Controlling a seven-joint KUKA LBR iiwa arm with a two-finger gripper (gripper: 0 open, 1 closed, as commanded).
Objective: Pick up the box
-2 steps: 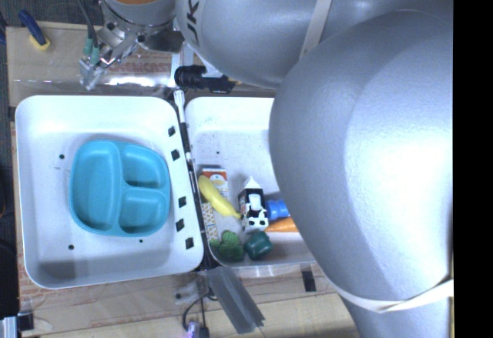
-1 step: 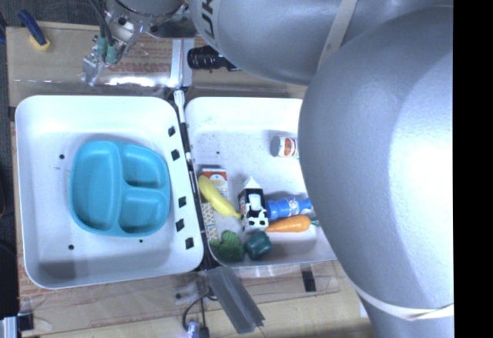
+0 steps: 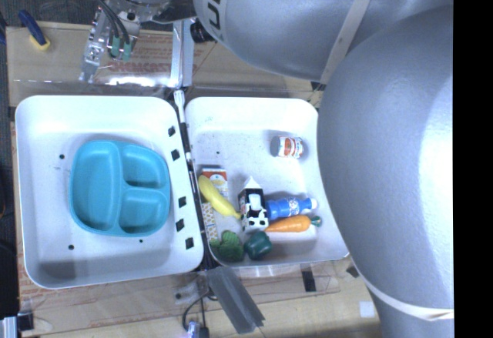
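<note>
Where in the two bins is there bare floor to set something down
Right bin: bare floor across its far half, between the rim and the small can. Crowded along the near edge: box, banana, cow carton, blue bottle, carrot. Left bin: bare margin around the blue tray.

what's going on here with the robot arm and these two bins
A grey KUKA arm reaches in from the right, its gripper hovering above the bench beyond the far edge of the left bin, holding nothing visible. The left bin holds a blue divided tray. The right bin holds the small box by its left wall, with a banana lying across it, plus a cow-patterned carton, blue bottle, carrot, can and green vegetables. The box is untouched.
</note>
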